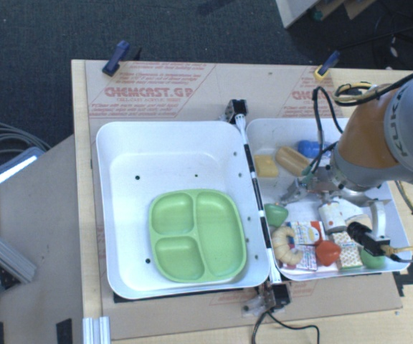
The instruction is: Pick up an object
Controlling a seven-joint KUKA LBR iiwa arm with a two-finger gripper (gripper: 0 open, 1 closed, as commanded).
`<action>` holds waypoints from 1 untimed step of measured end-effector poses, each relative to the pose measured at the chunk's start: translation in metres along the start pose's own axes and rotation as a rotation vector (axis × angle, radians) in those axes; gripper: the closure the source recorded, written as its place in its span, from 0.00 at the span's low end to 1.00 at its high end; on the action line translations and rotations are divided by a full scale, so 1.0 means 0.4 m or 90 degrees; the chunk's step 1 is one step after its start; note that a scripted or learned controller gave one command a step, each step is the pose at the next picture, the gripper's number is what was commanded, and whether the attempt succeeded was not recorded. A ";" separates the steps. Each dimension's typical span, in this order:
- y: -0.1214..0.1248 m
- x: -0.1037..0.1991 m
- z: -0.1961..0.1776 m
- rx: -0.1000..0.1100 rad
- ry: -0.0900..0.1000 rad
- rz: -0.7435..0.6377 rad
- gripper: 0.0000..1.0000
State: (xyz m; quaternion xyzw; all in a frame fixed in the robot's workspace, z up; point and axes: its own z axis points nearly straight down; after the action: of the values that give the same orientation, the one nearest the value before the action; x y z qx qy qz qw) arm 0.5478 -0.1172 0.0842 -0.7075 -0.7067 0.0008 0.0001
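1. The things I could pick all lie in the right bin [264,129]: a tan bread-like roll [291,160], a yellow block [266,165], a blue piece [308,148], a green piece [275,213], a pale ring-shaped pastry [285,244], a red tomato-like piece [327,252] and a printed packet [308,233].
2. My pincer [303,186] hangs low in that bin, just beside the roll; whether it is spread or pressed together I cannot tell, and I see nothing between its tips.
3. I judge the pick not yet done: every item looks to be resting on the bin floor, so grasp and lift remain.
4. The left bin [120,156] carries a green divided tray [196,235].
5. Both bins sit on the counter [84,192].
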 end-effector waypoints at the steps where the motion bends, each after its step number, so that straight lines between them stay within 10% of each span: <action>1: 0.191 -0.082 -0.056 -0.002 0.000 -0.001 0.00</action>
State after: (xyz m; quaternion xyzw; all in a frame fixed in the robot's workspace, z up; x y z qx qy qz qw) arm 0.6243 -0.1500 0.1066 -0.7068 -0.7074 -0.0003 -0.0011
